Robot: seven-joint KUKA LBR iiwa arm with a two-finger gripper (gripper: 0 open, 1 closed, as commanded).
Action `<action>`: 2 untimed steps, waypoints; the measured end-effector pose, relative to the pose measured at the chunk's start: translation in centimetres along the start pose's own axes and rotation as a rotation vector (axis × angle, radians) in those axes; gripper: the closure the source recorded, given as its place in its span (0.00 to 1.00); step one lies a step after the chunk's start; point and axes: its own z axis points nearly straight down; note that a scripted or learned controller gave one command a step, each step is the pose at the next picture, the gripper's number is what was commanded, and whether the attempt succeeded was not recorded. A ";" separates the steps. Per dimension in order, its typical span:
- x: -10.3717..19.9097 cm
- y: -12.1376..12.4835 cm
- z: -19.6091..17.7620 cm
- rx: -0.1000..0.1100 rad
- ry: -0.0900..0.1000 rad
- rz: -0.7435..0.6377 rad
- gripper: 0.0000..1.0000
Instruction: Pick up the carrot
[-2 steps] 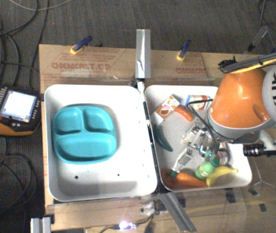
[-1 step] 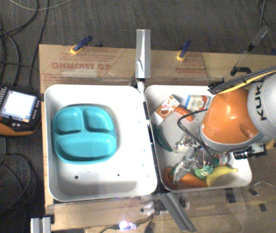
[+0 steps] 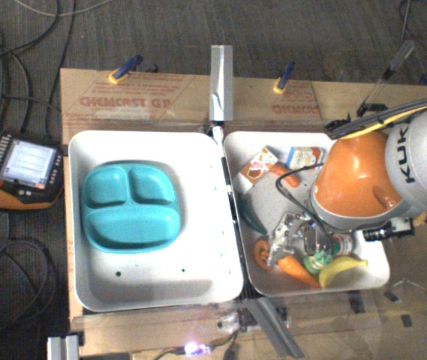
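Observation:
The carrot (image 3: 298,270) is an orange tapered piece lying near the front of the right bin (image 3: 311,285), pointing toward the front right. My gripper (image 3: 293,240) hangs right above its thick end, low in the bin, under the arm's orange band (image 3: 357,172). A yellow banana (image 3: 338,271) and a green item (image 3: 319,261) lie just right of the carrot. An orange ring-shaped piece (image 3: 261,252) sits to the carrot's left.
At the back of the right bin lie small food boxes (image 3: 262,164) and another packet (image 3: 304,157). The left bin (image 3: 85,276) holds a teal divided tray (image 3: 131,206). A pendant (image 3: 22,171) rests on the floor at far left.

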 end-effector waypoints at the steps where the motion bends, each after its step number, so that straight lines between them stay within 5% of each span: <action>1: -1.2 -5.1 0.7 0.003 -0.003 -0.071 1.00; 2: -0.3 1.5 -8.1 0.005 0.017 -0.081 1.00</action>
